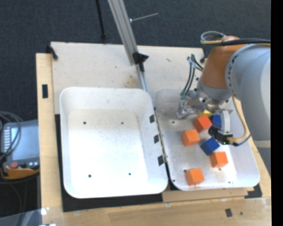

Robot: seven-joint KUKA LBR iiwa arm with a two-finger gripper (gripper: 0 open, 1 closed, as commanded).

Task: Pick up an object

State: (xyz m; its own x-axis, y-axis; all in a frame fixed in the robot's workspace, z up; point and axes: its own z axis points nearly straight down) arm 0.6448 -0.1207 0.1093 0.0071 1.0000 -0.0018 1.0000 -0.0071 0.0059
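Now your end effector (185,111) sits upper-centre in the right bin (243,175), near orange blocks (190,137); grip state unreadable.

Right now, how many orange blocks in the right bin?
4. One by the hand, one mid-bin, one toward the right wall, one near the front rim. The arm may hide more.
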